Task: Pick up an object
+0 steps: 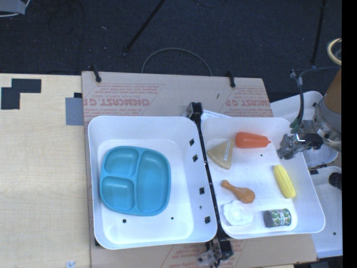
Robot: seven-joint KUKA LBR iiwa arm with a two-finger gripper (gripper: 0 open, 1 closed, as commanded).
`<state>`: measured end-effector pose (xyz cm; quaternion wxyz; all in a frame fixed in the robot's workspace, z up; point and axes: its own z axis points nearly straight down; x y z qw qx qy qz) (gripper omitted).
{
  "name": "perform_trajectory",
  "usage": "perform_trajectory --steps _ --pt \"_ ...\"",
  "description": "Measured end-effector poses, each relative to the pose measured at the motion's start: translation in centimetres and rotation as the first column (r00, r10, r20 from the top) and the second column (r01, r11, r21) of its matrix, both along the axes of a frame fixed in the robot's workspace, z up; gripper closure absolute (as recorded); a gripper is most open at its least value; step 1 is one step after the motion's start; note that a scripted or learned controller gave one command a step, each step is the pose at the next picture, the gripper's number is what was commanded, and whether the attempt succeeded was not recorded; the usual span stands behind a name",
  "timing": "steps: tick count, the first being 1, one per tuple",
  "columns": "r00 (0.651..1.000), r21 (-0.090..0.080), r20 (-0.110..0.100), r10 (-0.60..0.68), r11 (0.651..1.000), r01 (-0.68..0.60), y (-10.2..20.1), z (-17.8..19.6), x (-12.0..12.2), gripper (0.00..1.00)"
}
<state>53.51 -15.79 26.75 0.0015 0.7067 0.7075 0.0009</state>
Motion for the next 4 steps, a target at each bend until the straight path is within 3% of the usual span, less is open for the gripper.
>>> perform_trajectory --steps 4 --pt "1.0 0.002 -0.009 0.003 1.0 -0.003 20.6 -0.7 -2.3 1.0"
